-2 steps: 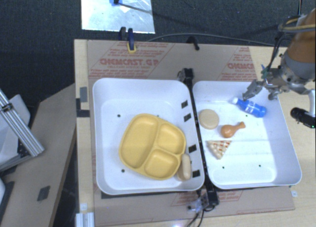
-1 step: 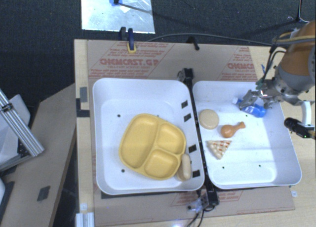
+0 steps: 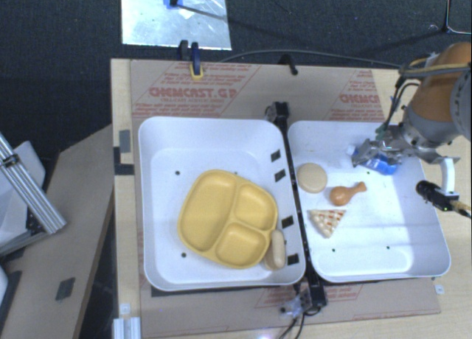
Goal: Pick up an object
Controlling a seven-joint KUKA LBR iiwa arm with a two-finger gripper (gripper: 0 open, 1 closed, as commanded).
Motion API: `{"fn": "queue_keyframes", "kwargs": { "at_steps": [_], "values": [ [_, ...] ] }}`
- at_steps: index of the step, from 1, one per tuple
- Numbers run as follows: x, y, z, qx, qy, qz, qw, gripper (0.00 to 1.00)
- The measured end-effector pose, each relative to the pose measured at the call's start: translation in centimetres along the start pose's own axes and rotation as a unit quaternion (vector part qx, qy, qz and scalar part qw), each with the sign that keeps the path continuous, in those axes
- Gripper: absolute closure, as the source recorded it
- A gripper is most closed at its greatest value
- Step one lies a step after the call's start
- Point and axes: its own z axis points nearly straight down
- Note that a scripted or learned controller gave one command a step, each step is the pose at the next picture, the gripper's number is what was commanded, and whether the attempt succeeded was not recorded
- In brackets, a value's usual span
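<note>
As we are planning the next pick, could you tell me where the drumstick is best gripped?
Probably across the narrow bone end of the drumstick, coming straight down. It lies flat in the right bin, bone pointing up-right, apart from the round cookie and pizza slice.

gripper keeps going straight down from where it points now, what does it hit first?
Most likely the blue object right under the gripper in the right bin, then the bin floor. Depth is unclear from this slanted view, so it could just miss.

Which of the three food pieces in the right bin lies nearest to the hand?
The drumstick. It lies just below the hand, while the round cookie sits further left and the pizza slice is lower still.
</note>
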Motion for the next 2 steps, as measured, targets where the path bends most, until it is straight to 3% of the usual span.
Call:
{"fn": "queue_keyframes", "kwargs": {
  "at_steps": [1, 2],
  "values": [
    [-0.2, 0.8, 1.1, -0.004, -0.003, -0.001, 1.0, 0.0],
    [-0.4, 1.0, -0.6, -0.006, -0.003, -0.003, 1.0, 1.0]
  ]
}}
